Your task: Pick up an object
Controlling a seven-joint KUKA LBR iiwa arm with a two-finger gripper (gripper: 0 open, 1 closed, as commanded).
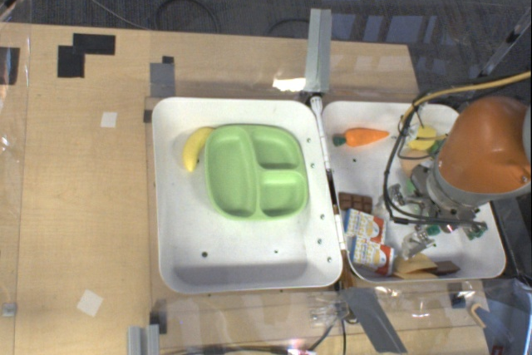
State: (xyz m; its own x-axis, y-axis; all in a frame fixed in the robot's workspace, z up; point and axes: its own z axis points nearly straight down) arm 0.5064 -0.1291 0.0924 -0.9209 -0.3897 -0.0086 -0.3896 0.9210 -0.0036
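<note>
- the wooden bench (83, 204) carries two shallow white bins side by side, with black markings near its far left corner.
- the left bin (241, 270) holds a green divided plate (253, 170) lying flat near the bin's far half, with three compartments showing.
- a yellow banana (196, 147) lies just beside the plate's left edge, touching or nearly touching it.
- the right bin (490, 258) holds several small things: an orange carrot (364, 137) with a green stem end near the far left corner, and a yellow-and-white item (422, 140) to its right, partly behind a cable.
- nearer the front, a brown chocolate bar (355, 202) lies by the bin's left wall, with a printed blue-white-red carton (366, 239) just in front of it, and a tan and dark flat piece (424, 266) along the front wall.
- the arm's orange band (490, 147) hangs over the right side of this bin, and the gripper (420, 239) points down just right of the carton; whether its fingers are spread or pressed together cannot be told, and nothing is seen between them.
</note>
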